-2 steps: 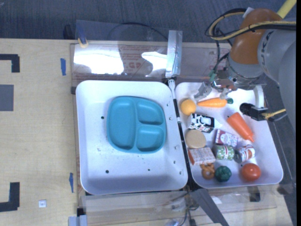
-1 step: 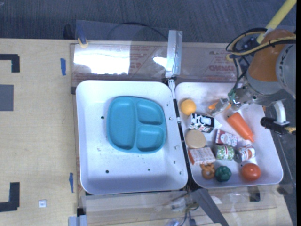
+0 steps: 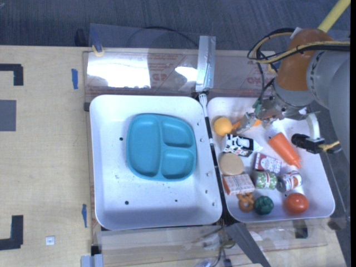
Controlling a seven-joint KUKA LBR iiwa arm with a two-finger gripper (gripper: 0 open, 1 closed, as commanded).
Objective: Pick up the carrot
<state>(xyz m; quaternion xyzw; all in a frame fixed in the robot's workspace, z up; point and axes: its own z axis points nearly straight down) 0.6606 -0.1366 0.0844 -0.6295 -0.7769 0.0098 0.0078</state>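
The arm reaches in over the right bin and the tool hangs above that bin's far end; how far it is open, or whether it grips anything, I cannot tell from this angle; the carrot lies just beside the tool, on the near-right side of it, flat on the bin floor, slanting, apart from the tool as far as the view shows; to the tool's left sits a yellow round fruit, close by; nearer the camera from the tool come a black-and-white packet, a tan bun and a red-and-white carton; further off in the near right corner, a red tomato and a green piece; well to the tool's left, the other bin carries a blue divided plate on the counter.
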